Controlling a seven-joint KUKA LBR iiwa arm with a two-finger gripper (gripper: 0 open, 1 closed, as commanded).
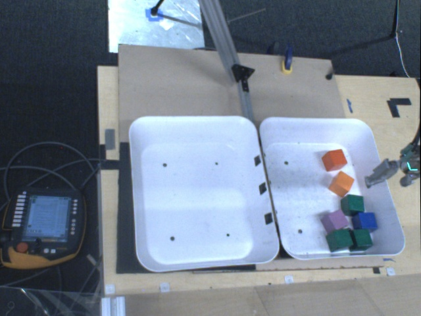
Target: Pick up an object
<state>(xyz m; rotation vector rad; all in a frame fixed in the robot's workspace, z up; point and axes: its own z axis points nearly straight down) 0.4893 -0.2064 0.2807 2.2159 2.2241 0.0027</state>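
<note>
Seven small blocks sit in the right bin (309, 137), all crowded toward its 3-to-5 o'clock side; the left bin (197, 130) has nothing to pick. Red-orange block (334, 159) is topmost, at about 2 o'clock from the bin centre, with an orange block (341, 184) just below it, standing apart from the rest. Then a cluster at 5 o'clock: dark green block (352, 204), purple block (335, 220), blue block (365, 221), and two more green blocks (339, 240) (360, 239) pressed against the bottom wall. The cluster blocks touch or nearly touch, so likely harder to get fingers around. The gripper (388, 171) sits at the right bin's 3 o'clock rim, only partly in frame, over or just outside the wall; too small and cut off to tell how far it is open, and no block is seen in it. Judged: approach stage, nothing lifted yet. The two orange-toned blocks are nearest the gripper and have free sides, so are the easiest targets. A teach pendant (43, 229) lies off the bench at 9 o'clock.
</note>
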